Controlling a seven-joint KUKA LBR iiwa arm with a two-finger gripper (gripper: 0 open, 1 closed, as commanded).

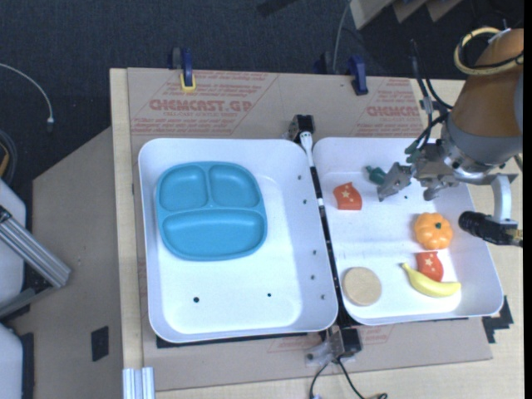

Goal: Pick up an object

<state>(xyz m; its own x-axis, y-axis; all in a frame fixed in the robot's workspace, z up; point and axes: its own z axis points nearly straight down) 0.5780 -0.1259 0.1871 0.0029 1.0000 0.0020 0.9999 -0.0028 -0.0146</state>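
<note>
You're barely started here: your gripper [413, 183] hangs over the right bin [391, 231] with jaws spread wide, nothing held, pumpkin [432, 230] and banana [430, 282] untouched.

A: Where is the arm?

B: It reaches in from the right, its orange band at the upper right corner and the grey wrist below it, angled down toward the left.

A: And the hand [416, 184]?

B: Low at the wrist's end, its two grey fingers [394, 183] spread apart, nothing between them.
</note>
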